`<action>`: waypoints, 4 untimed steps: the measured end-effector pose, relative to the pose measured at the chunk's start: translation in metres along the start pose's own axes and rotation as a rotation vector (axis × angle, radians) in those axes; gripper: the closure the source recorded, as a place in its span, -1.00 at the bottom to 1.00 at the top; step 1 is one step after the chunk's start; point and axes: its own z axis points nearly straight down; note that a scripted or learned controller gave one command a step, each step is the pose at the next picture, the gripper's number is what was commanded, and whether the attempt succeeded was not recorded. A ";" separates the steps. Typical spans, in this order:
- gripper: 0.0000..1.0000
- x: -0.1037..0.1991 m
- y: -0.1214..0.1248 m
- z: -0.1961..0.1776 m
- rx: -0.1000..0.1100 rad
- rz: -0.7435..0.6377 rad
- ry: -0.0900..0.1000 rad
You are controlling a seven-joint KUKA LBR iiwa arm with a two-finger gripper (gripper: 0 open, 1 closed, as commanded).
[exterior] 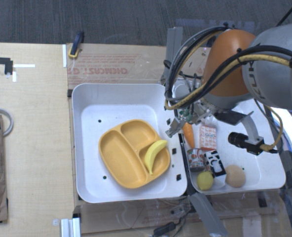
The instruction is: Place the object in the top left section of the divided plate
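Camera view shows the grey arm with its orange band reaching over the right white bin (272, 179), its two-finger gripper (185, 125) low at the divider between the bins; whether it is open or closed cannot be told. An orange carrot-like object (189, 135) lies just beneath it. The yellow divided plastic plate (117, 158) sits in the left white bin (87, 132), with a yellow banana (154, 154) in its lower right section. A yellow lemon (205, 180), a beige egg-shaped object (235, 177) and small printed packets (207, 138) lie in the right bin.
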 end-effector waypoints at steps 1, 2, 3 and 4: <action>-1.00 -0.004 0.031 -0.131 -0.001 -0.180 -0.001; -1.00 -0.025 0.091 -0.201 -0.003 -0.178 -0.003; -1.00 -0.102 0.015 -0.251 -0.003 -0.179 -0.003; -1.00 -0.204 0.001 -0.250 -0.002 -0.228 -0.002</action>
